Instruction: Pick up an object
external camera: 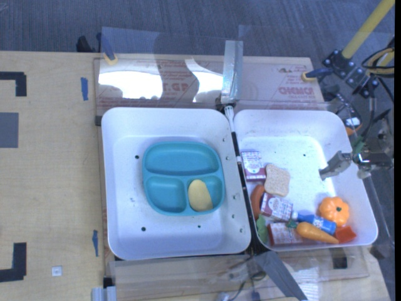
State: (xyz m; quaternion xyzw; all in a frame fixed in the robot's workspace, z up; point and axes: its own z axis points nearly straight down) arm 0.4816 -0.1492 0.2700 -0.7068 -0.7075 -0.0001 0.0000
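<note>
Camera view gives us two white bins on the counter. We see the left bin holding a blue tray with a yellow potato. We find the right bin crowded: bread slice, ketchup packets, carrot, orange pumpkin. Our gripper hovers above the right side; we cannot tell its state.

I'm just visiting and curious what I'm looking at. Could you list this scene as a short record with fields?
left bin: holds a blue divided tray
tray contents: a yellow potato-like lump in its lower right compartment
right bin: pile of toy food along the near side
pile items: bread slice, small pumpkin, carrot, small packets
gripper: over the right bin's right side, above the pile, holding nothing visible
</note>
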